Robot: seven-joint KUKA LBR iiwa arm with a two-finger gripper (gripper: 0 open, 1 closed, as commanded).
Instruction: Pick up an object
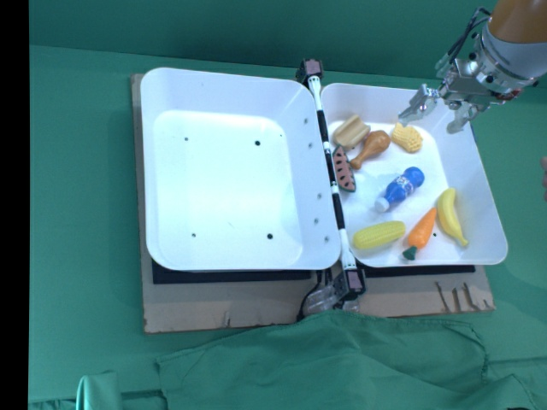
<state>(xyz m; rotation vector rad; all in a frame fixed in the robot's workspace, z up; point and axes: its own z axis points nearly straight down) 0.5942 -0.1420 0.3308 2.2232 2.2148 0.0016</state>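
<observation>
Pincer (438, 114) hangs over right bin's (483, 186) far edge w/ fingers spread, nothing btwn them. Just below it: small yellow corn piece (408, 137). Also in right bin: bread (349, 131), drumstick (371, 148), watermelon slice (344, 171), blue bottle (400, 188), corn cob (379, 235), carrot (420, 231), banana (450, 216) near right edge. Left bin (226, 173) sits alongside on table (77, 186).

I am seeing a green worktop (77, 186) carrying a brown cardboard sheet (197, 314); a rumpled green cloth (342, 366) is lying along the near edge, overlapping the cardboard's front; a green backdrop (256, 7) is rising behind.
</observation>
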